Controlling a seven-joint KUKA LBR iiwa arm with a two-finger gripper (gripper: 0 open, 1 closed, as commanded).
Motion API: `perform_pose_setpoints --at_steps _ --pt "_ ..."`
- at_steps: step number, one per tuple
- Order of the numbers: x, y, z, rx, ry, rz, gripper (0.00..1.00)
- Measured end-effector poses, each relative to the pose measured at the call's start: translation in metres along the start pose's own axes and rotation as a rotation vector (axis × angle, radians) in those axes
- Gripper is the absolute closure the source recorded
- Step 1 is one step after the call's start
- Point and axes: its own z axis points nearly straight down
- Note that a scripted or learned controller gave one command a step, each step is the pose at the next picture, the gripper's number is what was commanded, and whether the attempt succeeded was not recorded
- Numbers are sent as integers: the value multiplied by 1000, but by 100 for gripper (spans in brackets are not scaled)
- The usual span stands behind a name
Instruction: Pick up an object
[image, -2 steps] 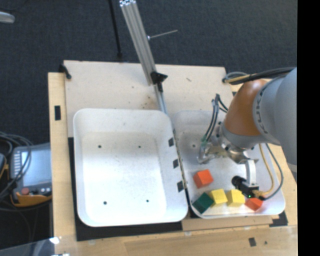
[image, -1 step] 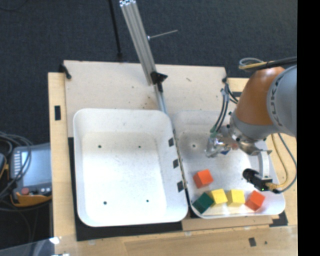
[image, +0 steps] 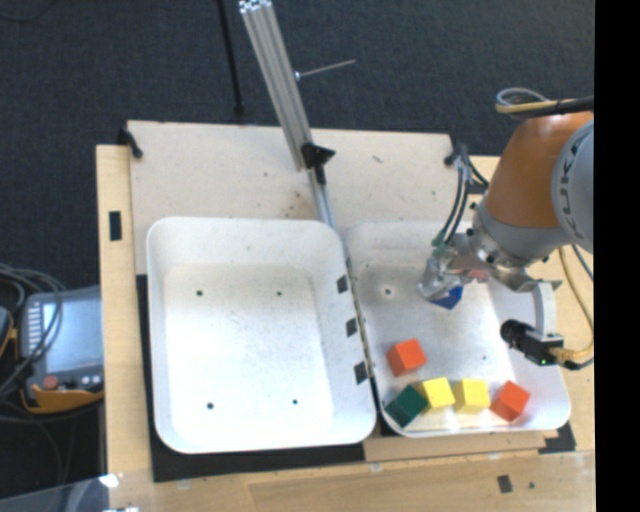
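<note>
1. Arm (image: 535, 180): grey with an orange band, enters from the right, wrist over the far part of the right bin (image: 400, 245).
2. Jaws (image: 442, 283): lowered over the right bin's floor; a blue block (image: 452, 297) shows just beneath them. Whether the jaws are spread or pinching the block cannot be told.
3. Blue block: small, mostly hidden by the jaws, only a near-right corner visible; its long axis and heading cannot be read. It sits in the far middle of the right bin, well apart from the other blocks.
4. Orange block (image: 406, 356): cube-like, near the bin's left wall, edges turned slightly off the bin's sides.
5. Near row, left to right along the right bin's near wall: green block (image: 406, 404), yellow block (image: 438, 392), second yellow block (image: 473, 395), second orange block (image: 511, 400). The green and first yellow touch; the two yellows lie just beside each other.
6. Left bin (image: 160, 330): white, shallow, speckled floor.
7. Desk (image: 115, 300): pale wood, carrying both bins side by side.
</note>
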Motion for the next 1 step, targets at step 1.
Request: perform_pose_setpoints --at_steps 1 --pt "0 2 -24 1 0 -1 100"
